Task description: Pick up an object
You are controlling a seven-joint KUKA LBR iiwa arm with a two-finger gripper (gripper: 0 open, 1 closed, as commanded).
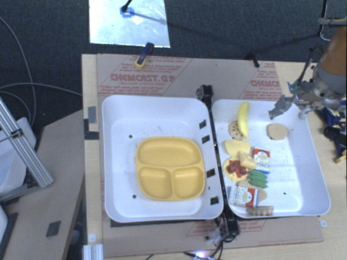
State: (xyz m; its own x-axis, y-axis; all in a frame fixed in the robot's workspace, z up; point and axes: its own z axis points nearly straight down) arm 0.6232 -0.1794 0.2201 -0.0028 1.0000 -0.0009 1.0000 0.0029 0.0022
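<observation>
Camera view gives you the gripper (281, 108) over the far right corner of the right bin (309, 161), reaching in from the right edge with its grey fingers pointing toward the bin's middle; you cannot tell from here whether they are open or closed, and nothing shows between them. Just below the gripper lies a round tan disc (277, 131), the nearest thing to it and apart from it. To the gripper's left you see a banana (243, 119) lying lengthwise, with a cookie (235, 129) touching its left side. Further down and left of the gripper sits a crowded pile: a yellow piece (237, 147), a small red and white carton (261, 157), something red (235, 168), a green pod (258, 178), and nearest the front wall a second carton (244, 196) with a pale strip (259, 210) beside it. Well to the gripper's left, across the divider, the left bin (116, 123) holds a yellow tray (170, 167) with three compartments.
</observation>
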